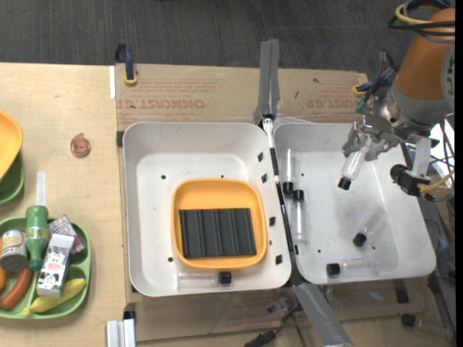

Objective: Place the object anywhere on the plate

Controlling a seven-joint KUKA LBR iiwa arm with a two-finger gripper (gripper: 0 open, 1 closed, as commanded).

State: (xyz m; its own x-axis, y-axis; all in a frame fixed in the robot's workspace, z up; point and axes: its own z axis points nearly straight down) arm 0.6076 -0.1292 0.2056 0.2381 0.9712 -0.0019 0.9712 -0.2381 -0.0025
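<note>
Claw (364,144) clenched on a clear tube (353,166), black cap down, above the right bin (405,266), well apart from the yellow plate (217,189). We judged the tube light, stiff and slippery, best gripped across its middle, likely to roll.

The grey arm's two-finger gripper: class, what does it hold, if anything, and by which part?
The gripper grips a clear plastic tube with a black cap by its upper end, above the right white bin.

An orange plate (217,223) bearing a black ridged insert (217,233) is being carried in the left bin (145,157). A clear black-capped tube (351,170) is being gripped by the gripper (359,150) over the right bin's (405,244) far edge.
</note>
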